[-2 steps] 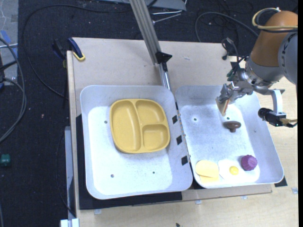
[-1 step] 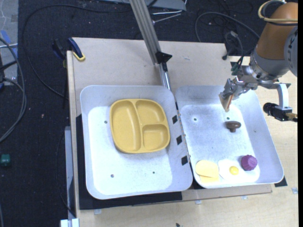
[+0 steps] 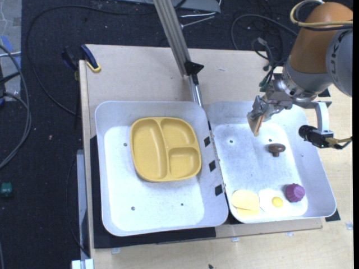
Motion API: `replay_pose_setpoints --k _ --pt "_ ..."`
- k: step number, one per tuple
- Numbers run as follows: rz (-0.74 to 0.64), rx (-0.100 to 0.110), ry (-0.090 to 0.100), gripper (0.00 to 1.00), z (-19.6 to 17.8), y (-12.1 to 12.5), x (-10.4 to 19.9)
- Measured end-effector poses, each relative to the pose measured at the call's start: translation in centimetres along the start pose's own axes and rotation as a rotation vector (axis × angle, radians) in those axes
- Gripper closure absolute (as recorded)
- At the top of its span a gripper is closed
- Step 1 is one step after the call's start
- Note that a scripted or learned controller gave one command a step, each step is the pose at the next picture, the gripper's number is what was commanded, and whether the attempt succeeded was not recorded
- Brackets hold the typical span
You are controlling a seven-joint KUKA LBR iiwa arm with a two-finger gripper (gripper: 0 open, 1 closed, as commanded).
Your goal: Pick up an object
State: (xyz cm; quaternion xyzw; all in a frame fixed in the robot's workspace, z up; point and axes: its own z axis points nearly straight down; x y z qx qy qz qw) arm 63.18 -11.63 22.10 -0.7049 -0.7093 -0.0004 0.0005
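My gripper (image 3: 257,120) hangs over the back half of the right bin (image 3: 235,167), pointing down and to the left. A small brown mushroom-shaped piece (image 3: 275,148) lies on the bin floor a little to the right of and nearer than the gripper, apart from it. Along the near edge of the same bin lie a pale yellow disc (image 3: 245,200), a white piece with a yellow centre (image 3: 273,200) and a purple lump (image 3: 294,192). I see nothing clearly gripped.
The left bin (image 3: 112,206) holds a yellow divided plate (image 3: 166,148). A slanted metal pole (image 3: 175,32) rises from the back between the bins. A black fitting (image 3: 314,134) sits at the right bin's right rim. Cables lie on the dark floor around the bench.
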Motion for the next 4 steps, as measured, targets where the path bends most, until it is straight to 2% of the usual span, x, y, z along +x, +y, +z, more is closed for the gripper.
replay_pose_setpoints --k 1,2,3,4 --pt "-0.001 0.002 0.001 1.0 -1.1 -2.4 5.0" --pt "-0.001 0.003 0.0 1.0 -0.2 -4.8 9.9" --pt "-0.002 0.002 0.0 1.0 -0.3 -5.7 15.8" --pt "-0.002 0.001 0.0 1.0 -1.6 -7.5 21.4"
